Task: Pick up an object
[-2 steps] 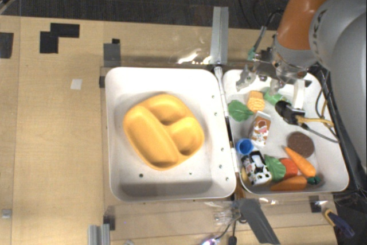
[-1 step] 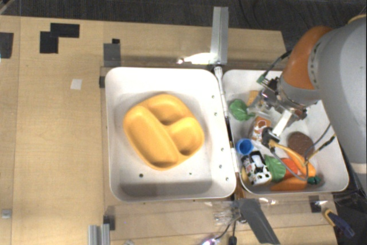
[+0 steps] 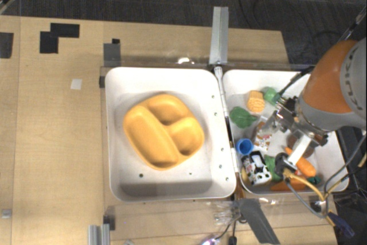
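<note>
The right bin (image 3: 287, 78) holds several small toys. A yellow-orange corn piece (image 3: 256, 102) and a green piece (image 3: 269, 94) lie at the back, with a green leaf shape (image 3: 243, 117) beside the divider. Nearer the front are a blue cup (image 3: 245, 147), a black-and-white toy (image 3: 259, 171) and an orange carrot shape (image 3: 306, 167). My gripper (image 3: 273, 123) is low over the middle of this bin, just right of the leaf and above a small red-and-white item (image 3: 264, 137). The wrist hides what lies under it.
The left bin (image 3: 114, 123) holds a large yellow divided dish (image 3: 163, 130). A metal post (image 3: 219, 37) stands behind the wall between the bins. Cables (image 3: 304, 189) trail over the right bin's front right corner. The arm's orange band (image 3: 330, 74) overhangs the right bin's right side.
</note>
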